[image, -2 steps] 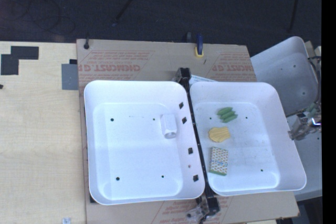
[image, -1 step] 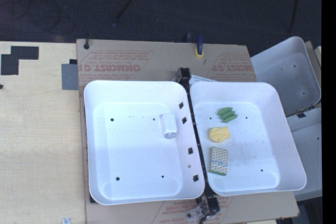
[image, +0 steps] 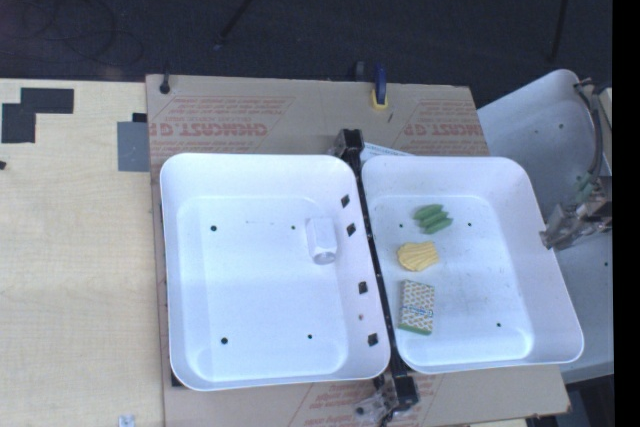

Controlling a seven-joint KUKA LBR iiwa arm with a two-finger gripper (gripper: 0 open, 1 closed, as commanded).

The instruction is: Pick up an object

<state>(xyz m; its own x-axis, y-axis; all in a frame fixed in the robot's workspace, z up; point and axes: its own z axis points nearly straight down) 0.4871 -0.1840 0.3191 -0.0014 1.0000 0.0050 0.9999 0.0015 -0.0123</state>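
Claw (image: 573, 223) hardware shows as a small tangle of grey metal at the far right of the camera view, over a pale grey plate (image: 530, 120) and outside both bins. It is small and blurred, so I cannot tell whether it is spread or pressed together, and nothing can be made out in it.

The right bin (image: 545, 315) is the nearer one, its right wall just beside the claw on the picture's left. Three things lie in it, all well apart from the claw. A green piece (image: 433, 217) lies about level with the claw, across most of the bin from it. A yellow piece (image: 418, 256) sits a little lower in the picture than the claw and just below the green one, not touching it. A flat green and blue packet (image: 417, 306) lies lower still, near the yellow piece.

The left bin (image: 190, 315) is farther from the claw, beyond a row of black clips (image: 362, 287) that join the two bins. A small clear cup (image: 322, 240) lies on its side there, the farthest thing from the claw.

Both bins rest on a brown cardboard sheet (image: 250, 120) with red print. A blue and yellow clamp (image: 379, 87) grips the sheet's far edge, up and to the picture's left of the claw. The wooden bench (image: 70, 265) spreads out past the left bin.
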